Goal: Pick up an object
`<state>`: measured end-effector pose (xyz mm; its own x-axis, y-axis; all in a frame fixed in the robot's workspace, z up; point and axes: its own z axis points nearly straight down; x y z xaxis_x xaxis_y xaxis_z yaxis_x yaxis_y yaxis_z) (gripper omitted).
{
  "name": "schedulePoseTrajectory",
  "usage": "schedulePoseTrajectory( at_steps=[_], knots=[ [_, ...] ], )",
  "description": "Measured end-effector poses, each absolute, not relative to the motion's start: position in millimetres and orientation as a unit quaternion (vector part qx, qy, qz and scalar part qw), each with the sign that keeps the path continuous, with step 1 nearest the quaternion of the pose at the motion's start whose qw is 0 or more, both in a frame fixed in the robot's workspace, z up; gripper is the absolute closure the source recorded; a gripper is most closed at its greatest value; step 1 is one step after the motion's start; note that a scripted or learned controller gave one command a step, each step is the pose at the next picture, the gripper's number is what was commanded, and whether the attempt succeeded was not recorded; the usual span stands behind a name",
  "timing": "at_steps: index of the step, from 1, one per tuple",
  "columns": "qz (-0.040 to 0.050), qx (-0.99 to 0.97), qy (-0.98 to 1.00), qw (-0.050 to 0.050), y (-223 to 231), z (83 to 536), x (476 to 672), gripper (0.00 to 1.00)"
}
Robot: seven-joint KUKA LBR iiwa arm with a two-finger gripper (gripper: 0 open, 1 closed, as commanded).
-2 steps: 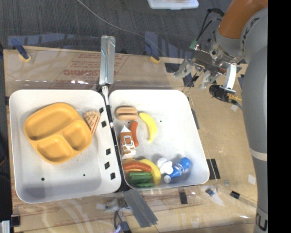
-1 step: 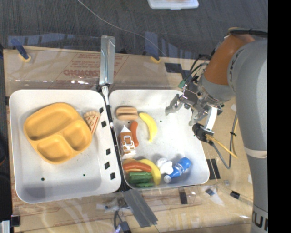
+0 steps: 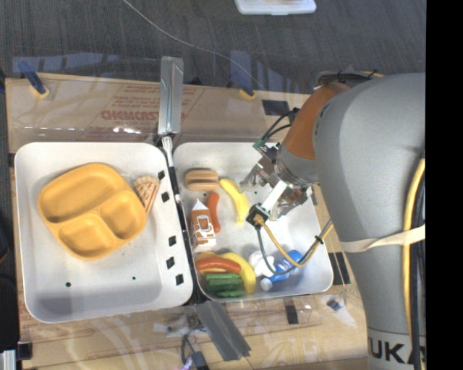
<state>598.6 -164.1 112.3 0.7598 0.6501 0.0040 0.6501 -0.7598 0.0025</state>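
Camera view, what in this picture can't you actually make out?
- Right bin, camera view: its right side is hidden under the arm.
- Bin floor beneath the gripper: covered by the gripper itself.
- Carton: its print is too small to read.
- White tray at the top: cut off by the picture's edge.

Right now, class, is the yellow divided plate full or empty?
Empty. All three compartments of the yellow divided plate show bare yellow; the waffle cone lies beside its rim, not in it.
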Motion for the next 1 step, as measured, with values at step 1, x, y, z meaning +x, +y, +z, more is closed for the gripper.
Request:
schedulePoseTrajectory(
  at_steps=[1],
  knots=[
    [-0.0027, 0.976, 0.218, -0.003, -134.0, 118.1, 532.0, 0.0]
  ],
)
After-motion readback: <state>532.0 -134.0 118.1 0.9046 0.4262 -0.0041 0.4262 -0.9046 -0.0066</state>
